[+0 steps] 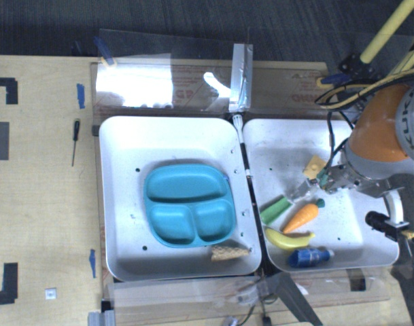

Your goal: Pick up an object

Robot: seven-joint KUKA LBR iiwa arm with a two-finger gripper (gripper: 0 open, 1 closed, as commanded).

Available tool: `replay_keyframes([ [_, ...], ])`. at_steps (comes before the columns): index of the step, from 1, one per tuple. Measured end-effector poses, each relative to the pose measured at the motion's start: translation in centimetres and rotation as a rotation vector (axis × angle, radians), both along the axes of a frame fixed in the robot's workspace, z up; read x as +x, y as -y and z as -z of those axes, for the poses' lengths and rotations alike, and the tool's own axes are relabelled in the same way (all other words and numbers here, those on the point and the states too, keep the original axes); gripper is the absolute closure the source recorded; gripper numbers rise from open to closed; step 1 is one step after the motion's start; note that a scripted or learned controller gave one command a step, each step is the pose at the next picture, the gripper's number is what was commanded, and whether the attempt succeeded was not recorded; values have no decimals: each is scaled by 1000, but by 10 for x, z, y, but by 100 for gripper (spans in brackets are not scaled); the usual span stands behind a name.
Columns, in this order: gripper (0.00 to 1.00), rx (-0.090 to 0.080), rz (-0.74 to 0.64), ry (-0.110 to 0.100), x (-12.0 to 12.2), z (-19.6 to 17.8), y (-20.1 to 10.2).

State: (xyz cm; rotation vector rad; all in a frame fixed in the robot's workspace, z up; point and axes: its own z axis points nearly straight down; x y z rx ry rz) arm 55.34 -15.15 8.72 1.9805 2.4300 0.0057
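While the gripper (314, 187) hung just above the carrot (301, 216) at 4 o'clock in the right bin (342, 250), couldn't tell its state. Carrot looked light, stiff, slick plastic; I'd pinch mid-body.

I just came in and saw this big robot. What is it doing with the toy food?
The robot arm reaches into the right bin, with its gripper low beside the carrot. A banana, a green piece and a blue thing lie nearby. The left bin holds a blue tray.
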Motion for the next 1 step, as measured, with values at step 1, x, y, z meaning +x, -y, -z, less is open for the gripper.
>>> replay_keyframes([
  [1,0,2,154,-1,-19,0,-25],
])
